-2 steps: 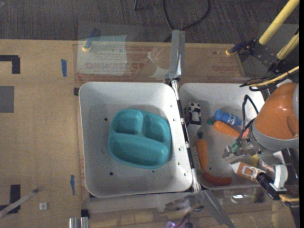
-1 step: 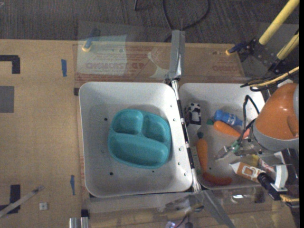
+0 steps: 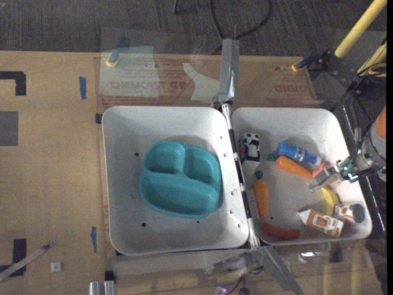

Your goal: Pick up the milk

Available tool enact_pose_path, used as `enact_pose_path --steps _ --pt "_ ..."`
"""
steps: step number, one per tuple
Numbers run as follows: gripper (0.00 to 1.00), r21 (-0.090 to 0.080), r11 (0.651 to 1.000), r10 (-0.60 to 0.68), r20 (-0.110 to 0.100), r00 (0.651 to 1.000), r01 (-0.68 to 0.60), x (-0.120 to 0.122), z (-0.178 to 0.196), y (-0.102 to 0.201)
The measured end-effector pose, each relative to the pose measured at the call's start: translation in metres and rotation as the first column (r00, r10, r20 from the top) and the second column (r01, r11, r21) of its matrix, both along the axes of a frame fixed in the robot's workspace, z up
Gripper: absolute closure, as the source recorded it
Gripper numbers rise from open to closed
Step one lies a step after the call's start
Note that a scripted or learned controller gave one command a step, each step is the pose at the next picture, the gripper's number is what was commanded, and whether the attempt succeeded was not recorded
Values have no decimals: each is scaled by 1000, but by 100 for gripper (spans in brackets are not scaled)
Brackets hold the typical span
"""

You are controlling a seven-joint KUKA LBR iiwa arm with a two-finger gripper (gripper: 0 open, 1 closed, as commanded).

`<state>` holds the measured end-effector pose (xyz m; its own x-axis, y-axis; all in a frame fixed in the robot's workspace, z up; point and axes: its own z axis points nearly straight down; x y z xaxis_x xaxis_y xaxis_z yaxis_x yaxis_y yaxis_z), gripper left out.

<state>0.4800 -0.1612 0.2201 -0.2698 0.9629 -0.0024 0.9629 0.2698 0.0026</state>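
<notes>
The table holds two white bins side by side. The left bin keeps a blue plate. The right bin holds the toys, so the gripper hangs there, fingers apart, holding nothing. The milk stands by the far left wall, well apart.

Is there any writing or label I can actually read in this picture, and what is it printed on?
Red print on the flattened brown cardboard sheet behind the bins: appears upside down, too blurred to read.
Red print on the cardboard's right part: also blurred, unreadable.
Small orange-and-white carton in the right white bin: markings too small to read.
Black-and-white cow-patterned carton: no legible text.
</notes>
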Motion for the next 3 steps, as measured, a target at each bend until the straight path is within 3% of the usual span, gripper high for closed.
enact_pose_path --steps 1,2,3 --pt "0 -2 982 191 6 982 -191 2 -132 -14" --pt "0 -4 941 339 7 941 -339 4 -132 -16" --pt "0 -3 862 507 1 862 -507 0 -38 -63"
